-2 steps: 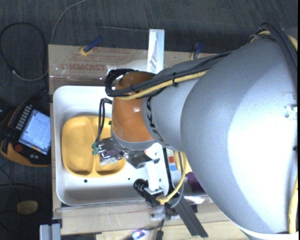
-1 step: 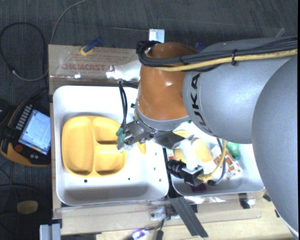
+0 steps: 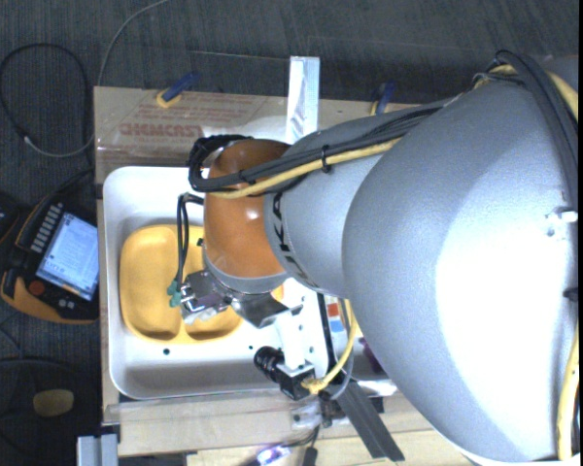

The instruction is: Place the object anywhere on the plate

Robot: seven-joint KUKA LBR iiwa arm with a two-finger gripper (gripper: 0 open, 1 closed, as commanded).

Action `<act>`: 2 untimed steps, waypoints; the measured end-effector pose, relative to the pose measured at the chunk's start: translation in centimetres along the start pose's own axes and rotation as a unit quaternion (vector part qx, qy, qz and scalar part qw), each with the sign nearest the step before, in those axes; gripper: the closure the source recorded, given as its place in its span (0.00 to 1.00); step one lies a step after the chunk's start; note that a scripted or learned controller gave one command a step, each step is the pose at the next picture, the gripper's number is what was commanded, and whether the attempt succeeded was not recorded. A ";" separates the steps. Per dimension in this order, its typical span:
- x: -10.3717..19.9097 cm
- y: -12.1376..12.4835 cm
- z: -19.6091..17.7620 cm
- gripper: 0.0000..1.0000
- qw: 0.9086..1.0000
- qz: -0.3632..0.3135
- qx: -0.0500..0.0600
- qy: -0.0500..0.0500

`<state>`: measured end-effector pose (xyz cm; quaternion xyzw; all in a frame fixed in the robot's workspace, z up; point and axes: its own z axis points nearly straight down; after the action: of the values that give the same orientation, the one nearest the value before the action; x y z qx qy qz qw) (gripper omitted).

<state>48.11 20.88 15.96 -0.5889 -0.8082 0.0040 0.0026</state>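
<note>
A yellow plate [image 3: 148, 278] lies in the left white bin [image 3: 117, 223], toward its left side. My gripper [image 3: 198, 304] hangs low over the plate's right edge, below the orange band [image 3: 238, 212] of the wrist. The arm's grey body covers the bin's right half and nearly all of the right bin. I cannot make out any object at the gripper; small metal and green parts of the wrist blur together there. A strip of red and blue [image 3: 342, 320] peeks out beside the arm, and what it is cannot be told.
A cardboard sheet [image 3: 165, 122] lies behind the bins with a blue clamp [image 3: 178, 88] on it. A teach pendant [image 3: 63, 258] and cables rest on the floor to the left. Black cable hardware [image 3: 272, 365] hangs near the bin's front rim.
</note>
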 end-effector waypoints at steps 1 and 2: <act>-5.6 -1.7 3.0 1.00 0.999 -0.042 -0.001 0.001; -11.7 -3.4 -2.2 1.00 1.000 0.000 -0.002 0.000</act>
<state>48.48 8.71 18.17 -0.5890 -0.8081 0.0028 0.0017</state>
